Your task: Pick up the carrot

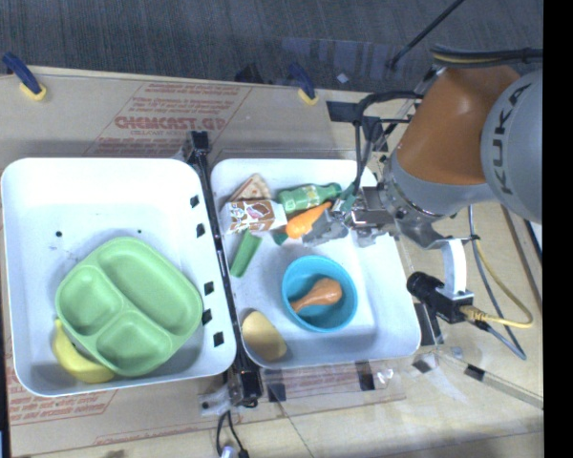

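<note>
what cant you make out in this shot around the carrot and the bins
- Gripper: camera view; fingers blur into clutter beside the carrot, so open, shut or gripping is unclear.
- Yellow object: left bin, mostly hidden under the green divided plate; identity unclear.
- Snack packet: print too small to read.
- Green bottle: its right end hidden behind the gripper.

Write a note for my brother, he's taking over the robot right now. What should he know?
Gripper: down in the right bin, right at the carrot's tip; whether it has a grip is unclear.
Carrot: lying in the right bin, between the green bottle and the blue bowl.
Done: the arm has reached the carrot.
Left: get a sure grip and lift the carrot out.
</note>
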